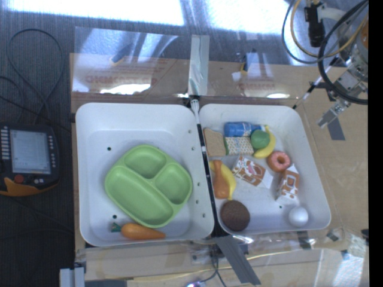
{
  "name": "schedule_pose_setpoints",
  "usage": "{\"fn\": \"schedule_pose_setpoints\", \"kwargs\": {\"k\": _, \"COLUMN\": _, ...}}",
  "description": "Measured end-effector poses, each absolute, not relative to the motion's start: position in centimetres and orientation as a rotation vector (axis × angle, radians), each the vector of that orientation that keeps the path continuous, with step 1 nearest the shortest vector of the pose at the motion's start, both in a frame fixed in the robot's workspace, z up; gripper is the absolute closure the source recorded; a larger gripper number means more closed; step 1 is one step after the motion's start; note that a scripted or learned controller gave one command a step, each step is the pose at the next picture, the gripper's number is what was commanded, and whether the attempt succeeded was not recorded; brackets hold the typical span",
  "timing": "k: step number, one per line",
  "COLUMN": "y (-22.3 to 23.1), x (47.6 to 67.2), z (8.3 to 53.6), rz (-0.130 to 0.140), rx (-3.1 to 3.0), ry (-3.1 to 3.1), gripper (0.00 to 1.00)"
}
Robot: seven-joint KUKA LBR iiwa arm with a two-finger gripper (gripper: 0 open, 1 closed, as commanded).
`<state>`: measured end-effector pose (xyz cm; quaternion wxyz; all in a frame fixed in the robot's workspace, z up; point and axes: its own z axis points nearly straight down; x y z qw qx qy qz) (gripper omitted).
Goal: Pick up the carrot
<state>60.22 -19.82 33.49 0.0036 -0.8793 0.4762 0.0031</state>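
Note:
The carrot (141, 232) is orange with a small green top at its left end. It lies flat along the front wall of the left bin (90, 160), just below the front edge of a green divided plate (149, 184). My gripper (333, 116) hangs at the far upper right, outside and above the right bin's back right corner, far from the carrot. Cables loop above the gripper.
The right bin (311, 160) holds several toy foods: a blue packet (239, 128), a green ball (260, 139) on a banana, a donut (278, 161), small cartons, a brown ball (234, 215) and a white ball (297, 215). A control pendant (27, 157) lies off the bench at left.

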Motion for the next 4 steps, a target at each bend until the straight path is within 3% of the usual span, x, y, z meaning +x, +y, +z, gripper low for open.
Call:
{"fn": "schedule_pose_setpoints", "kwargs": {"k": 1, "y": -20.8, "x": 64.2, "z": 36.7, "rz": 0.003, "rx": -2.967, "ry": 1.016, "gripper": 1.0}}
{"fn": "schedule_pose_setpoints", "kwargs": {"k": 2, "y": -20.9, "x": 64.0, "z": 29.2, "rz": 0.013, "rx": -3.072, "ry": 0.625, "gripper": 1.0}}
{"fn": "schedule_pose_setpoints", "kwargs": {"k": 3, "y": -22.1, "x": 65.7, "z": 38.9, "rz": -0.007, "rx": -3.117, "ry": 0.328, "gripper": 1.0}}
{"fn": "schedule_pose_setpoints", "kwargs": {"k": 4, "y": -22.0, "x": 66.7, "z": 23.9, "rz": 0.025, "rx": -3.114, "ry": 0.309, "gripper": 1.0}}
